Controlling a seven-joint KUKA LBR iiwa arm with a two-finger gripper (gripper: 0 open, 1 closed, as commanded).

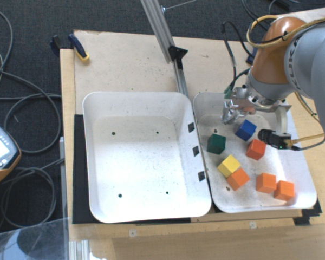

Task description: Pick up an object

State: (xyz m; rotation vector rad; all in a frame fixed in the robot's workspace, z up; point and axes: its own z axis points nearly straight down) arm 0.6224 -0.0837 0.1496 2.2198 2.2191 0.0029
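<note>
The wooden bench (124,64) fills the middle of the frame, and on it sit two white bins side by side — the left bin (135,199) wide and bare-floored, the right bin (206,107) holding all the blocks. From the upper right the grey arm (314,53) leans in, its orange band (273,47) bright above the wrist, and the gripper (235,112) hangs low over the upper part of the right bin. Whether the fingers are parted or pressed together I cannot tell from this angle, and no block shows between them. Just below and right of the gripper lies the blue block (246,129), tilted on its corner, close to the fingertips. Left of it sits the green block (216,143); to the right, a red block (255,149). Lower down, the yellow block (228,165) touches an orange block (238,179) — and two more orange blocks (275,186) sit together near the bin's lower right corner. A slanted metal rail (160,26) crosses the top of the bench.
</note>
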